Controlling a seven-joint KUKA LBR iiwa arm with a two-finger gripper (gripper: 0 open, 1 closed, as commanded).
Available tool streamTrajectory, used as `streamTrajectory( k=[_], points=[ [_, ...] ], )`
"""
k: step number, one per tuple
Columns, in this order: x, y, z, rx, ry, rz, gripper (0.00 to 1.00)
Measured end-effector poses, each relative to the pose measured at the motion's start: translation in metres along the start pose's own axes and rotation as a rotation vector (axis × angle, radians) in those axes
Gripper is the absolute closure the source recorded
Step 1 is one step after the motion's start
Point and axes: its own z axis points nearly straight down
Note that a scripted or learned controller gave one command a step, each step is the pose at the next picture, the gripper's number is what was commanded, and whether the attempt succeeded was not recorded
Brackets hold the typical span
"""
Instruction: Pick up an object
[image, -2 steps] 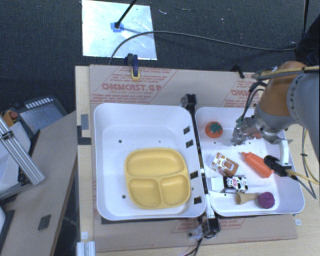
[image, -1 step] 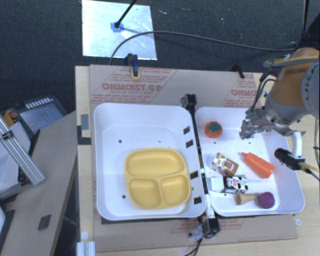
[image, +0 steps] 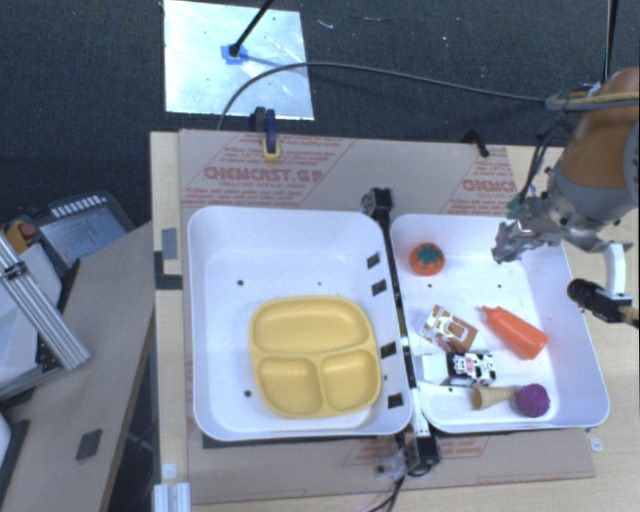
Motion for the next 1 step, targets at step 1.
streamTrajectory(
  k=[1],
  points=[
    [-0.0074,0.0056,-0.0473,0.000,0.000,0.000,1.00]
  ],
)
